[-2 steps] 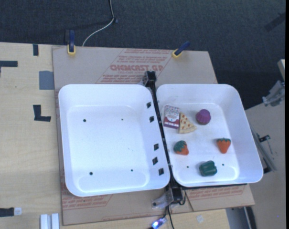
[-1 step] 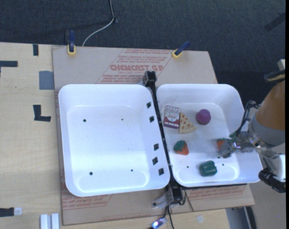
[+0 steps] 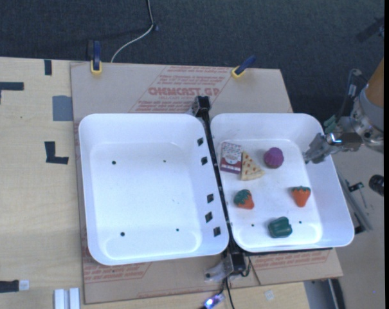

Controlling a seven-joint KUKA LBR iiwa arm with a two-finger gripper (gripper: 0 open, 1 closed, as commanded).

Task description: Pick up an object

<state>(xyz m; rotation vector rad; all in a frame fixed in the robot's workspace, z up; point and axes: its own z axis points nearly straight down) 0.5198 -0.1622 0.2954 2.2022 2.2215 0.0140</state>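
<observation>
Camera view, looking down at a slant: my two-finger gripper (image 3: 315,150) sits over the right rim of the right-hand shallow white bin (image 3: 332,201), reaching in from the right. It carries nothing, and it is too small and dark here for me to say more of how it stands.

All the candidates lie in that right bin; the left-hand shallow white bin (image 3: 98,172) is beside it. Nearest my tool is a small purple ball-shaped toy (image 3: 274,157), just left of the gripper. Beside that, a yellow wedge like a cheese slice (image 3: 250,167) touches a small red-and-white printed carton (image 3: 231,157). Lower down lie a red strawberry-like toy with a green top (image 3: 244,199), an orange-red carrot-like toy with a green top (image 3: 301,196), and a green pepper-shaped toy (image 3: 280,227).

I judge all of these to be light play-food pieces, probably hard and somewhat slick. I would take the purple ball across its widest middle: it stands apart from its neighbours, though a round body may squirt out if I close off-centre.
</observation>
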